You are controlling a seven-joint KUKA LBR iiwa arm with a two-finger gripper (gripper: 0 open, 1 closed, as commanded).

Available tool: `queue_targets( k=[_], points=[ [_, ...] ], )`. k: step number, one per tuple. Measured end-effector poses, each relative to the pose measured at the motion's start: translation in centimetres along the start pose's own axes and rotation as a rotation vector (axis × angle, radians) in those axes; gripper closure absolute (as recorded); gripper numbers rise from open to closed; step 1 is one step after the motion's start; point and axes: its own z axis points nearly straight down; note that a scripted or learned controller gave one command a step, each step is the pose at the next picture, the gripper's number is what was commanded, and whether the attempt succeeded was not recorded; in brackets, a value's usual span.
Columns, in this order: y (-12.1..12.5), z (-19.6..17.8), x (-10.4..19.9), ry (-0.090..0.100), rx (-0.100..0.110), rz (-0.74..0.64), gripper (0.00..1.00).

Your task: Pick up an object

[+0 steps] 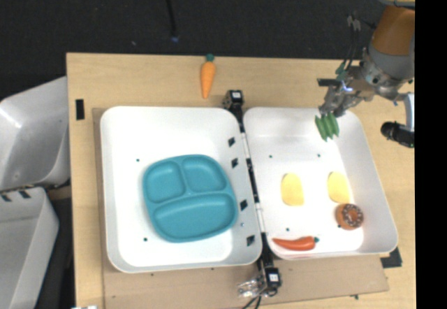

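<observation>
You are looking down on a pale wooden desk [140, 80] set against a dark floor, with a white moulded shape lying off its left edge. Two shallow white bins sit side by side on it, joined along the middle by small black clips. The left bin [122, 161] holds a teal divided plate [188, 197] near its centre. The right bin [279, 133] holds two yellow pieces [292, 189] side by side in the middle, a brown sprinkled doughnut [348, 216] near its right wall, and a red chilli [296, 243] lying along its front wall. An orange carrot [207, 77] lies on the bare desk behind the bins, well apart from everything else. The arm comes in from the right, and its end effector [335, 106] hangs over the back right corner of the right bin, with a green object [326, 126] at its tip. You cannot tell whether the fingers actually clamp that green object or merely touch it
</observation>
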Motion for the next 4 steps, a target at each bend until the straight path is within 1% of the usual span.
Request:
queue_targets(
  k=[1, 2, 3, 4],
  points=[
    [0.1, -3.9, -0.2, -0.001, 0.000, -0.001, 1.00],
    [-0.9, -4.7, 4.6, 0.001, 0.005, 0.000, 1.00],
    [-2.7, -5.2, 9.6, 0.002, 0.006, -0.001, 1.00],
    [-4.2, -3.6, 14.6, 0.002, 0.007, -0.001, 1.00]
  ],
)
